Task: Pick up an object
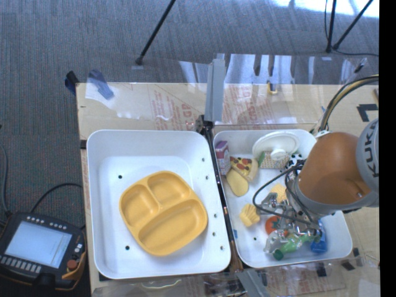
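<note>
My gripper (286,223) hangs low over the front of the right bin (242,246), below the orange wrist band (331,169). Right under it lie a red object (273,224), a green object (286,247) and a blue object (318,246). To its left sits a small yellow toy (249,215). Further back are a pale yellow piece (237,182), a pizza-slice toy (242,164), a small purple carton (221,149) and a white dish (275,146). I see nothing clearly lifted by the gripper. The arm hides the bin's right side.
The left bin (105,166) holds a yellow divided plate (163,212). A grey post (215,94) stands behind the wall between the bins. Black cables (266,193) loop out from the wrist over the right bin. A teach pendant (37,243) lies on the floor at lower left.
</note>
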Motion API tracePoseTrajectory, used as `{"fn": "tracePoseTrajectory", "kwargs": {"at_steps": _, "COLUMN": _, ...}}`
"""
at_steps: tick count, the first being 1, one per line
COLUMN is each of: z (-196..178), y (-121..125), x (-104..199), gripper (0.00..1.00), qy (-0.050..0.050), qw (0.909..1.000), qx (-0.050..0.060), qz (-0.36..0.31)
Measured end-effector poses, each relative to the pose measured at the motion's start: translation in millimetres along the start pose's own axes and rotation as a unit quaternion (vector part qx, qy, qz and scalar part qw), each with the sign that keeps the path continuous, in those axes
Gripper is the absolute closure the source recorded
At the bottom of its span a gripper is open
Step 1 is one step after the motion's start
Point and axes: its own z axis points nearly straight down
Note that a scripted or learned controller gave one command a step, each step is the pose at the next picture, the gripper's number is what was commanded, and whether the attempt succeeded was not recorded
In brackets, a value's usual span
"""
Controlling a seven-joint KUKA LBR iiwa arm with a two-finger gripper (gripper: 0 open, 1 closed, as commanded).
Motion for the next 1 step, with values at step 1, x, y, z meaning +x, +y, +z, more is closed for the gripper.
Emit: {"fn": "tracePoseTrajectory", "kwargs": {"at_steps": 1, "z": -0.3, "y": 27.1, "x": 2.8, "gripper": 0.0, "qy": 0.0, "qw": 0.9998, "qx": 0.0, "qz": -0.018}}
